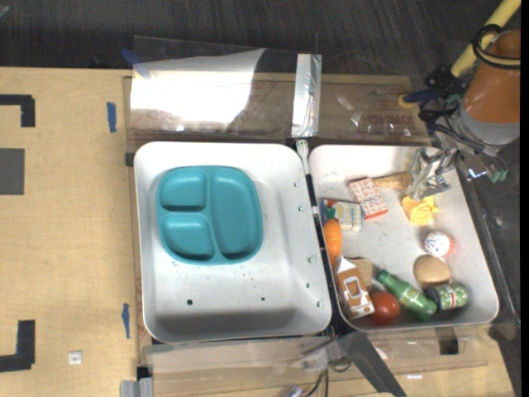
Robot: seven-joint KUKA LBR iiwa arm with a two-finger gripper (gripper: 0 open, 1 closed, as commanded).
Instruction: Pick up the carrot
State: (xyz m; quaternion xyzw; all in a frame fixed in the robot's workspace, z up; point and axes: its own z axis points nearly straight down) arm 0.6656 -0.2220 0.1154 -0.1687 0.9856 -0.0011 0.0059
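Gripper [426, 176] is hovering over the right bin's [483, 246] far corner; whether it is apart or together cannot be told. The carrot [332, 240] is lying against that bin's left wall. The left bin [223, 304] is bearing a teal divided tray [210, 213]. Both bins are resting on a tan bench [66, 238]; dark carpet [248, 11] is lying beyond.

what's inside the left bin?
A teal divided plate lies in the left bin, its three compartments bare. The bin floor beneath the plate is covered.
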